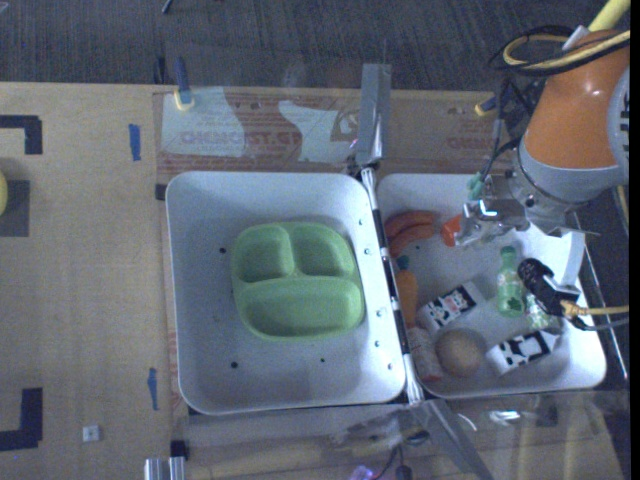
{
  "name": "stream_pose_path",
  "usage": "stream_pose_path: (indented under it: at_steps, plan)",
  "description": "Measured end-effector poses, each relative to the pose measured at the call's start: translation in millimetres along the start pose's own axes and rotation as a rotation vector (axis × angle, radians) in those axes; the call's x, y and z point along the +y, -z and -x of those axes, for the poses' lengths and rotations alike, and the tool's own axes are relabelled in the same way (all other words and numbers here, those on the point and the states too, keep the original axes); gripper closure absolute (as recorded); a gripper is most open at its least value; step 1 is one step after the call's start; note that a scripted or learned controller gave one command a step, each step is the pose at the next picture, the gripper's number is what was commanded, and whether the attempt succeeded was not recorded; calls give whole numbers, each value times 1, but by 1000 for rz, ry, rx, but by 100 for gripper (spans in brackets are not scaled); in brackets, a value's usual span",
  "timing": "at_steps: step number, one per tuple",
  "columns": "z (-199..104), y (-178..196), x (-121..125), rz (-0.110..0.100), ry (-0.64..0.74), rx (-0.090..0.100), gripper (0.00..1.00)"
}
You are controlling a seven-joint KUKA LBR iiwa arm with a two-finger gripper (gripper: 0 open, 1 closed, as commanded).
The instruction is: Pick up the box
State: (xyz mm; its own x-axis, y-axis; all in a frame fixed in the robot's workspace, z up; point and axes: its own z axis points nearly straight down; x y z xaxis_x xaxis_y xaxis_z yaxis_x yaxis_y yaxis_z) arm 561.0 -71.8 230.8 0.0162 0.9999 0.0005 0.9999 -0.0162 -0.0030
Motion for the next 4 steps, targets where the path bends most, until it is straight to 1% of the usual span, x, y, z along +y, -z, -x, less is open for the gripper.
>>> stream_pose_path:
  at_steps: [1, 2, 3, 4]
  plan:
    - [-41, 29, 30, 9, 523, -4, 100]
    - [-70, 30, 30, 6, -112, -1, 100]
    - [-31, -47, -44, 0, 253, 0, 100]
    - [-31, -47, -44, 1, 254, 0, 0]
